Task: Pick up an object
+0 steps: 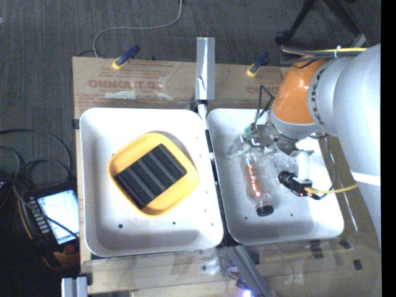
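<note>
A clear plastic bottle (255,179) with an orange-red insert and a black cap lies lengthwise in the right bin (322,224), cap toward the front. My gripper (247,142) is low in the right bin, right at the bottle's far end. Glare and the wrist hide whether it touches the bottle. A yellow block (154,172) with a black ribbed top rests tilted in the middle of the left bin (99,135).
The grey arm with its orange band (296,104) covers the right bin's far right corner. A metal post (205,67) stands behind the wall between the bins. Two clamps sit on the cardboard (136,82) at the back.
</note>
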`<state>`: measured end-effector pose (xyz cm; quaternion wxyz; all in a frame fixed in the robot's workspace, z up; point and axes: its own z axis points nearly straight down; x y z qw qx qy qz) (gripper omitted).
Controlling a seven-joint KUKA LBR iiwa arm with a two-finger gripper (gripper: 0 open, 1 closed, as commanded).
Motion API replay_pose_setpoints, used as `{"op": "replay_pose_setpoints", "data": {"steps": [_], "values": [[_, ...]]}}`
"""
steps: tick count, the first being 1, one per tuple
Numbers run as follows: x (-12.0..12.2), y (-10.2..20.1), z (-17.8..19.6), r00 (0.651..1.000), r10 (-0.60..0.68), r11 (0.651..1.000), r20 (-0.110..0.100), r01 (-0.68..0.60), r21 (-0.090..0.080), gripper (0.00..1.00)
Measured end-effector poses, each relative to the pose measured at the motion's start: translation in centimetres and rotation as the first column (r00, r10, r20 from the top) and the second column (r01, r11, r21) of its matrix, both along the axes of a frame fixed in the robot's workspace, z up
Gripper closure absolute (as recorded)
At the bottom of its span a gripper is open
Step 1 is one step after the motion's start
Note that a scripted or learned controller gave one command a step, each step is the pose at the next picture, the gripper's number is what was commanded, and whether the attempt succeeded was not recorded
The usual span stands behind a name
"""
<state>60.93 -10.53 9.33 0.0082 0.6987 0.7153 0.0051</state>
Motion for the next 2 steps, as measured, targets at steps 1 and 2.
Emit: {"op": "replay_pose_setpoints", "data": {"steps": [1,2], "values": [[-4.4,-1.4,0.0,0.978,0.21,0.978,0.001,-0.21,-0.004,0.0],[1.0,0.2,0.0,0.968,0.25,0.968,0.001,-0.25,-0.004,0.0]]}}
